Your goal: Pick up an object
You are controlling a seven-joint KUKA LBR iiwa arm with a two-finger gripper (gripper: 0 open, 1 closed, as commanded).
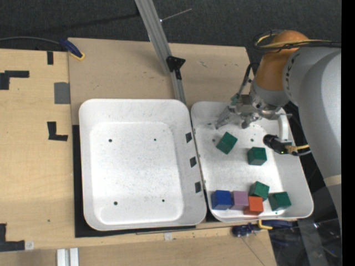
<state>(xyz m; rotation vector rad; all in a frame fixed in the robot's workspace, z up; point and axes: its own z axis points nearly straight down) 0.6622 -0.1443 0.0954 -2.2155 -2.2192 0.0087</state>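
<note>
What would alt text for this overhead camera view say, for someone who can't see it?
A grey robot arm with an orange band reaches from the right, its hand above the far end of the right shallow white bin. That bin holds four green cubes, the nearest, plus a blue cube, a lilac cube and an orange cube.

The wide left shallow white bin [100, 121] lies open throughout. In the right shallow white bin [206, 115], small cubes crowd six o'clock [249, 198]; two green cubes [226, 143] block its centre.
</note>
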